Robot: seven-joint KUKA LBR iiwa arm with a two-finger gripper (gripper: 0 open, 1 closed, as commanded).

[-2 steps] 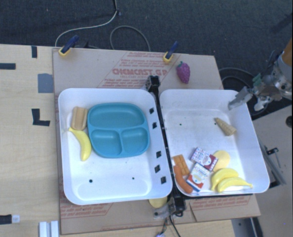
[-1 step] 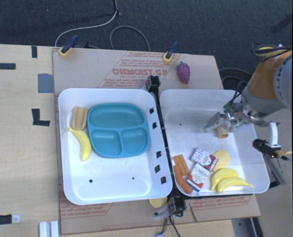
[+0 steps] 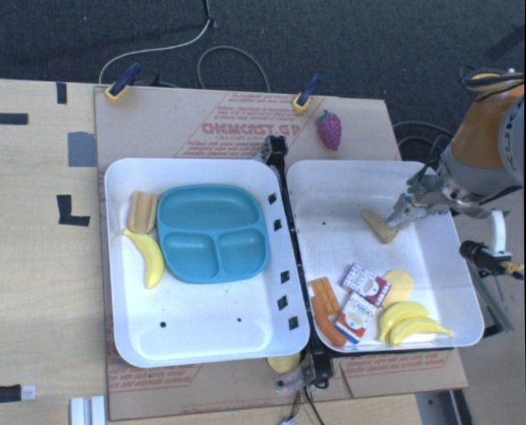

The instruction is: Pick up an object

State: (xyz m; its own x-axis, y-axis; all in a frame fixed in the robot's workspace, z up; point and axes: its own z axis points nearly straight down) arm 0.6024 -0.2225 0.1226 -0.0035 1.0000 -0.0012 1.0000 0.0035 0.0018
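Note:
My gripper (image 3: 399, 217) reaches into the right bin (image 3: 334, 180) from the right and hangs low over its back half. Its tip is right at a small tan block (image 3: 378, 227) lying on the bin floor; whether it touches the block is unclear. At the front of that bin lie two small printed cartons (image 3: 365, 282), an orange carrot-like piece (image 3: 324, 308), a pale yellow round piece (image 3: 398, 283) and yellow bananas (image 3: 411, 324).
The left bin (image 3: 201, 335) holds a blue divided plate (image 3: 214, 234), a banana (image 3: 148, 258) and a tan bread piece (image 3: 142, 210). A purple fruit (image 3: 330, 129) lies on the cardboard behind the bins. A black divider (image 3: 285, 246) runs between the bins.

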